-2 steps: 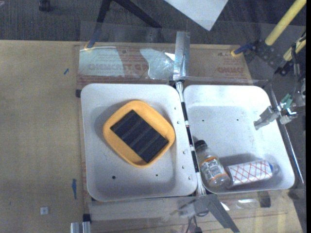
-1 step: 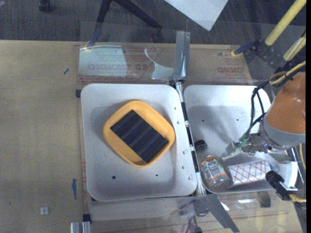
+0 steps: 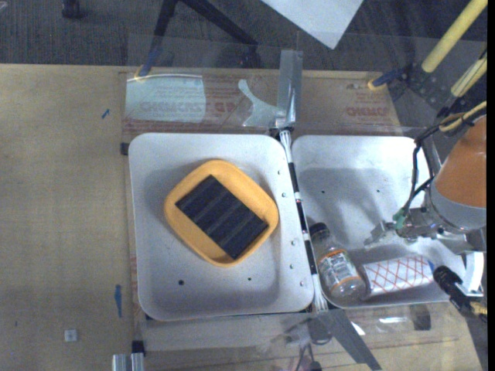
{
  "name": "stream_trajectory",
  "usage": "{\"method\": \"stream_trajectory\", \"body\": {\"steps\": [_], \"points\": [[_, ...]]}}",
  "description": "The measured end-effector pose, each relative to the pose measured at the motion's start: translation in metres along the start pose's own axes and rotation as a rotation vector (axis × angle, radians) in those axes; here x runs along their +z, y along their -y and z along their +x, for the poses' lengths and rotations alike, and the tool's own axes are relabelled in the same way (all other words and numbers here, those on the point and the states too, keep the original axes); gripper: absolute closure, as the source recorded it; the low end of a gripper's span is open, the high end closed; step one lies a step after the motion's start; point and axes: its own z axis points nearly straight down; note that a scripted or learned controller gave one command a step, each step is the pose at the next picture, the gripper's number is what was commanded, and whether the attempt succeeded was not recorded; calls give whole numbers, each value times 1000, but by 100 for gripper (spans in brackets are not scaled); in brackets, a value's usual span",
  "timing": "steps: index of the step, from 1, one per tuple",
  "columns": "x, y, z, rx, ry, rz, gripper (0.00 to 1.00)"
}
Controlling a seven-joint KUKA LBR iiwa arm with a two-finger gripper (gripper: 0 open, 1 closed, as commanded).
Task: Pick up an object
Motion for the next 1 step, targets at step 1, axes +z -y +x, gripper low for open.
{"method": "stream_trajectory", "body": {"steps": [1], "points": [[41, -4, 37, 67, 3, -5, 0]]}}
